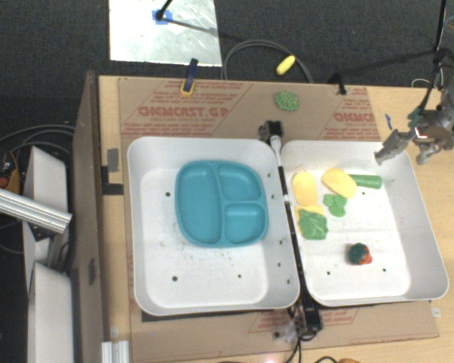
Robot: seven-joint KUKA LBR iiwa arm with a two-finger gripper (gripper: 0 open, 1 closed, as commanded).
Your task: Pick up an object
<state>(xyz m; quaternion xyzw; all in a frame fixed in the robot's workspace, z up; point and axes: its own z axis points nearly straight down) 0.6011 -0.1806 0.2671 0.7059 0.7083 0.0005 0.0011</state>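
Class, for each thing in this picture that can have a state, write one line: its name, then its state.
Gripper: fingers apart, holding nothing, above the right bin's far right corner.
Blue divided plate: upright in the left bin, compartments bare.
Yellow pieces: lying loose in the right bin.
Green pieces: lying loose, ungrasped.
Green stick: lying flat.
Red and green ball: resting apart from the others.

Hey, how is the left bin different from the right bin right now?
The left bin holds a single blue divided plate; the right bin holds several small toy foods: two yellow pieces, green pieces and a red and green one. The plate covers much of the left bin's floor, while the right bin's items cluster toward its upper left. The gripper is at the right bin's far corner, away from the left bin. Both bins are shallow and white.
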